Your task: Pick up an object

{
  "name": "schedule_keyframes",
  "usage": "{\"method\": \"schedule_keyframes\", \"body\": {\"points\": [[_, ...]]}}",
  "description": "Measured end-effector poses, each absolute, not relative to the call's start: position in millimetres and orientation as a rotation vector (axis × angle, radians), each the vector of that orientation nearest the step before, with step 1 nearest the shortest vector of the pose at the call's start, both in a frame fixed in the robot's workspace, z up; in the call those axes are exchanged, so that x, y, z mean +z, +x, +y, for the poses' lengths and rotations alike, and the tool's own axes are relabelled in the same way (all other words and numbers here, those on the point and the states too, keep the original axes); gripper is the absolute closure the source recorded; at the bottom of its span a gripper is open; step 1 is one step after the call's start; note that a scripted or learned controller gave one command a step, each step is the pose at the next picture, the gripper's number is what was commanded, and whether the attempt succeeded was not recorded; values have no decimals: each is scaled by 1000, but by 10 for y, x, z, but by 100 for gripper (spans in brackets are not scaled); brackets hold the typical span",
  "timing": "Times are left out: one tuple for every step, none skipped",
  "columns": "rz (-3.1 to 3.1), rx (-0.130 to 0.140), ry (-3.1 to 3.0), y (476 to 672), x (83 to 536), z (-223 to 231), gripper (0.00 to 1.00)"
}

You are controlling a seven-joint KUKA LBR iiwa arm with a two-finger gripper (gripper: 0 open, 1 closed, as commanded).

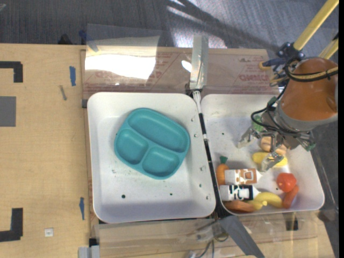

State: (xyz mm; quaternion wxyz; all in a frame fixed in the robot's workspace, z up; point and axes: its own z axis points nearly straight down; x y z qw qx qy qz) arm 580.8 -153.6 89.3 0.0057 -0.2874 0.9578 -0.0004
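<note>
Camera view. Two white bins sit side by side on the bench. The left bin [102, 198] holds a teal divided plate [152, 143], lying flat near its middle and well apart from the arm. It is a wide, shallow thing that offers a two-finger tool little to close on, so I judge it no likely target.

The right bin [226, 117] holds the pickable things, crowded into its near half: a small carton [243, 177] with a dark-labelled item [240, 191] just beside it, a banana [269, 199] against the near wall, a red tomato-like piece [286, 181], an orange carrot-like piece [221, 172] by the dividing wall, and a yellow piece [261, 157] further back. Several of these touch one another, which in my judgement makes a clean single grasp harder.

The arm [309, 93] enters from the right and hangs over the far right part of this bin, wrist pointing down. The gripper [267, 144] sits low among the things, directly by a small tan object [265, 142] and just above the yellow piece. A pale metal finger [246, 137] shows to the left. Whether the fingers are closed on anything cannot be told; the wrist and cabling hide the gap, and nothing is seen lifted clear of the bin floor.

Assessment: the placement suggests a grasp attempt on the tan or yellow object. Risk: nudging neighbours or closing on nothing.
</note>
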Motion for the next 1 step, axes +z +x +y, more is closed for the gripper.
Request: {"method": "schedule_keyframes", "body": {"points": [[2949,-7,-1048,6031,884,-2029,0]]}}
